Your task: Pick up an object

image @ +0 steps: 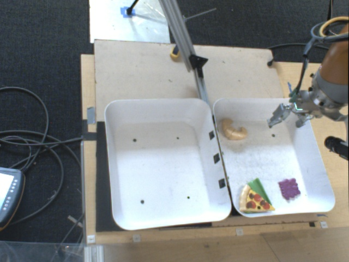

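The right bin [319, 162] holds three things. A tan croissant-shaped piece [233, 130] lies near its back left corner. A toy pizza slice [255, 198] and a purple bunch of grapes [289, 189] rest by its front wall. My gripper [286, 121] hangs over the back right part of this bin, to the right of the croissant and apart from it. Its fingers [275, 118] are spread open with nothing between them.
The left bin [117, 146] stands beside the right one, joined at a divider with black clips. A slanted metal pole [180, 29] crosses the back of the bench. Cables and a tablet [8, 192] lie on the floor at the left.
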